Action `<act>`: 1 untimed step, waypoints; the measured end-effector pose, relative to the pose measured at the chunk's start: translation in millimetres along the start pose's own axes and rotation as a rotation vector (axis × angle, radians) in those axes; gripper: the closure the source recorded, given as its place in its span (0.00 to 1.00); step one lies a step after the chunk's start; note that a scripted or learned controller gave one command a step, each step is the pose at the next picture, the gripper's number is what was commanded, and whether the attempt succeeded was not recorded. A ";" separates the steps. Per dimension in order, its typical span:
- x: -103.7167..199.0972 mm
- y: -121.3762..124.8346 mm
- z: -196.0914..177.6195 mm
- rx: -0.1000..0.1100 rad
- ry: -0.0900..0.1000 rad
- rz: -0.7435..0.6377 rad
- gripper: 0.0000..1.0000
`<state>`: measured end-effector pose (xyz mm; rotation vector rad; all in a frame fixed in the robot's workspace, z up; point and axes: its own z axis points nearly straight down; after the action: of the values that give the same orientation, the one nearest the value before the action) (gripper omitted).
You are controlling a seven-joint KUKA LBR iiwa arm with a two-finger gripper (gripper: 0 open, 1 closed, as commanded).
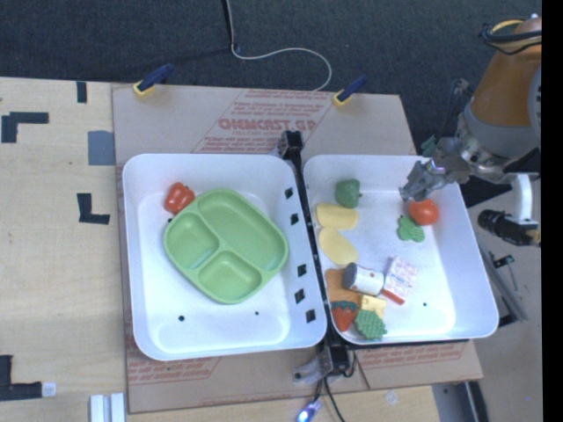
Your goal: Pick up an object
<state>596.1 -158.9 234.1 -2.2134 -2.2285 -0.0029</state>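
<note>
- White plastic, smooth, shallow, rounded corners: left bin (141, 262) and right bin (457, 280) sit side by side on a brown cardboard sheet (255, 121) over the worktop (53, 262).
- Left bin: light-green divided tray (225, 244), 3 compartments, glossy, set at a tilt; small red-orange toy (178, 197) just beside its upper-left corner.
- Right bin, left side: dark-green rounded item (347, 192) at top; below it two pale-yellow smooth pieces (336, 231), touching.
- Right bin, lower centre: cluster w/ a white cylinder (365, 280), a red-and-white packet (401, 280), orange bits and a bumpy green piece (371, 325).
- Task item: red round toy (423, 212) in the right bin's upper right, touching a small green leafy piece (409, 229) below it.
- Arm: grey w/ orange band (506, 86), enters from the right, wrist angled down-left over the right bin's upper-right rim.
- Jaws (419, 187): just above the red round toy, approx. touching; opening cannot be told, no item seen between them.
</note>
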 end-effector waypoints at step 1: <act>61.2 5.4 10.7 0.002 0.000 0.000 1.00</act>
<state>601.1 -97.7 223.5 -2.2118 -2.2274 -0.0009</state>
